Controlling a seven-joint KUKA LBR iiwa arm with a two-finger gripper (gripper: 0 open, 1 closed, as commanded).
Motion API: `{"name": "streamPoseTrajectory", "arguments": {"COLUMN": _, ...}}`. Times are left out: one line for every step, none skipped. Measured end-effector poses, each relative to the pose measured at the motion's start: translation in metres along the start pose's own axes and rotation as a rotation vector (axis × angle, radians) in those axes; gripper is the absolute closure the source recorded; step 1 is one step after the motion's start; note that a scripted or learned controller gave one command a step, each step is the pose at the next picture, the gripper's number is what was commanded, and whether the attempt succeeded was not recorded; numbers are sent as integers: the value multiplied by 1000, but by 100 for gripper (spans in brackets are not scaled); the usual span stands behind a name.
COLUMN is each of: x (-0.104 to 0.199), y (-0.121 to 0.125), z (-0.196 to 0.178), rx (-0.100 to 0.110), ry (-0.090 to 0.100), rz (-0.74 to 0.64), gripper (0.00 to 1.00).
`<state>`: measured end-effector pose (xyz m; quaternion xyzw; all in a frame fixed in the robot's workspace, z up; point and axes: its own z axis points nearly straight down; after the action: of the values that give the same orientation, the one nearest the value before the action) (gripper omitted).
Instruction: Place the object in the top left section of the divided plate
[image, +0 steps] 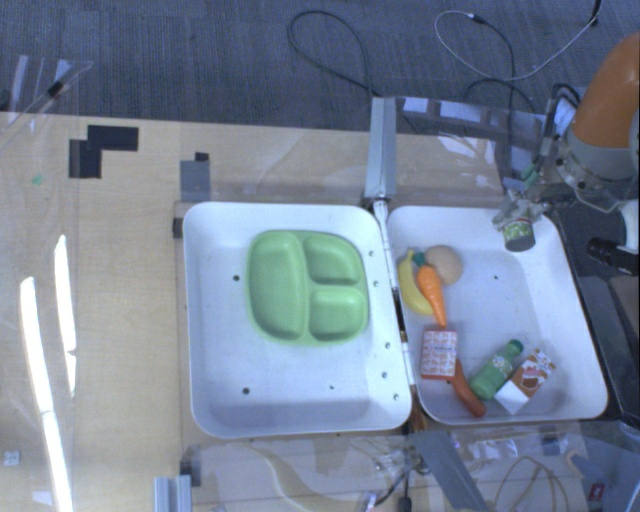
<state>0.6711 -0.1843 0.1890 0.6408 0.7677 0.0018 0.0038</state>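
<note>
Light wooden bench (120, 330), seen from above at a slant, spanning the frame below a dark carpeted strip at the top. Two shallow white bins rest on it side by side: the left bin (230, 390) at frame centre, the right bin (575, 330) at right, their inner rims meeting beneath a grey metal post (381, 150). Black tape marks (100, 148) lie on the bench at upper left, and a small grey bracket (195, 178) sits just above the left bin's upper left corner.
</note>
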Motion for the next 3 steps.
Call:
{"name": "streamPoseTrajectory", "arguments": {"x": 90, "y": 1, "z": 4, "rx": 1, "ry": 3, "rz": 44, "gripper": 100}}
{"name": "streamPoseTrajectory", "arguments": {"x": 159, "y": 23, "z": -3, "rx": 1, "ry": 3, "rz": -199, "gripper": 100}}
{"name": "streamPoseTrajectory", "arguments": {"x": 170, "y": -1, "z": 3, "rx": 3, "ry": 4, "rz": -263, "gripper": 100}}
